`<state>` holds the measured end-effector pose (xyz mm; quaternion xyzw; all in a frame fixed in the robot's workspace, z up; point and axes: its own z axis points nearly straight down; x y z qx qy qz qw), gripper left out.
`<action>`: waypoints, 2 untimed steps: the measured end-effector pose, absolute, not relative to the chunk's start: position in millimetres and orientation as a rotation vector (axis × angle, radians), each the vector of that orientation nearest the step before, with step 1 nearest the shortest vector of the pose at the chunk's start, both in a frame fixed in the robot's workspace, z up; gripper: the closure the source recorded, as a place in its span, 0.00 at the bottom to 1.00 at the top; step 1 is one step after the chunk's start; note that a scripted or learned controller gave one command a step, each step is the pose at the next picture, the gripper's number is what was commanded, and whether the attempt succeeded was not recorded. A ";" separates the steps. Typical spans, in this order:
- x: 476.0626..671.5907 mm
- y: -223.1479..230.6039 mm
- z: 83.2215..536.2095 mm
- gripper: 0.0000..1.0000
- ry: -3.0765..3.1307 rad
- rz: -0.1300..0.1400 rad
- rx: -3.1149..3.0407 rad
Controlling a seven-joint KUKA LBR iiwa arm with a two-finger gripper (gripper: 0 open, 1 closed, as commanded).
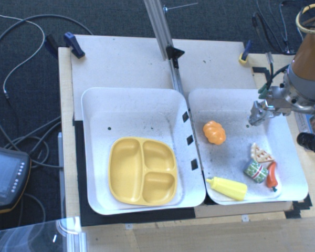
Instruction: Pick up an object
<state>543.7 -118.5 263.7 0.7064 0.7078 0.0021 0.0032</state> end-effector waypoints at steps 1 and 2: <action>570.5 -60.8 255.9 1.00 2.229 0.005 2.213; 581.1 -14.5 248.1 1.00 2.228 0.003 2.215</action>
